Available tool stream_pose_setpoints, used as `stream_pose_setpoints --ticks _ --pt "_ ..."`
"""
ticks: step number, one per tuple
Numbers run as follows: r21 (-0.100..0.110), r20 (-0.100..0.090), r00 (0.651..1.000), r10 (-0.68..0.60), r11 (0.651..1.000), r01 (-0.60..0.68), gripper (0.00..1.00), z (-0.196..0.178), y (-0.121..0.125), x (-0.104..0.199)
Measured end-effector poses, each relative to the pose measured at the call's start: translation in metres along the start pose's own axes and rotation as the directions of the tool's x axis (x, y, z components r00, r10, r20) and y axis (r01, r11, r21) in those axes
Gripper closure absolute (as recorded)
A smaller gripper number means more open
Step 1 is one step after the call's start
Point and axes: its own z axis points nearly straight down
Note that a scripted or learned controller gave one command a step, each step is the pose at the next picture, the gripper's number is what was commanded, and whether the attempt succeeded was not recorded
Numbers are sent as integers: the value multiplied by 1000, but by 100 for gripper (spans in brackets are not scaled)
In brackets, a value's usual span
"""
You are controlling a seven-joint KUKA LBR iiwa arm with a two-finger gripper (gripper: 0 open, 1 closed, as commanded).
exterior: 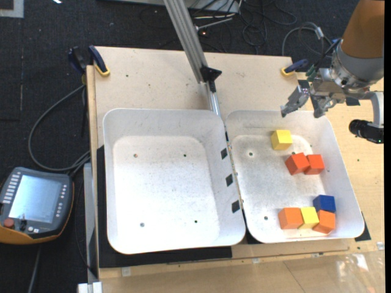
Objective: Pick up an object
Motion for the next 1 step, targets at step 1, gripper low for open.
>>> stream_pose_setpoints --ticks 1 --pt "-8 1 1000 0 1000 0 0 -39 12 -2"
